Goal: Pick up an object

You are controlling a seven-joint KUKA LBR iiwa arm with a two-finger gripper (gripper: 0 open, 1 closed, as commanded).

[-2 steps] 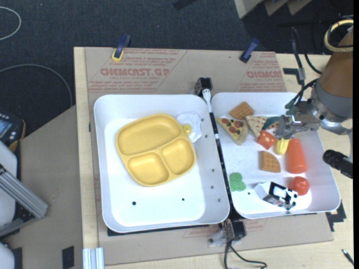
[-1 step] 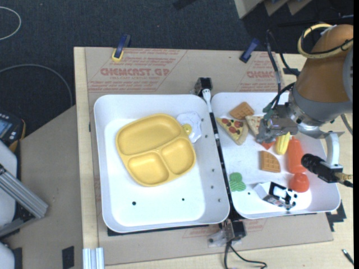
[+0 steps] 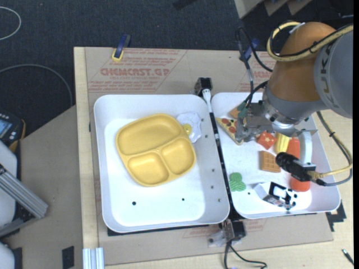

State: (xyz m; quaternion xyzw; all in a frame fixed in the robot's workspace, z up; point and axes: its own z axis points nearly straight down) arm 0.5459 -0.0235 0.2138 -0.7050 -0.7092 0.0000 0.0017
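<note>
My gripper (image 3: 244,132) hangs low over the far left part of the right bin (image 3: 251,207), below the grey and orange arm. A toy pizza slice (image 3: 227,124) lies just to its left, touching or nearly touching it. An orange block (image 3: 266,139) lies close on its right. Nearer the front are a brown waffle piece (image 3: 268,161), a green toy (image 3: 236,182) and a black and white object (image 3: 279,194). I see nothing held in the gripper.
The left bin (image 3: 162,206) holds a yellow divided plate (image 3: 155,149) and a small clear piece (image 3: 189,122) at its far edge. Yellow, red and white items (image 3: 296,148) crowd the right bin under the arm. A ridge (image 3: 217,150) separates the bins.
</note>
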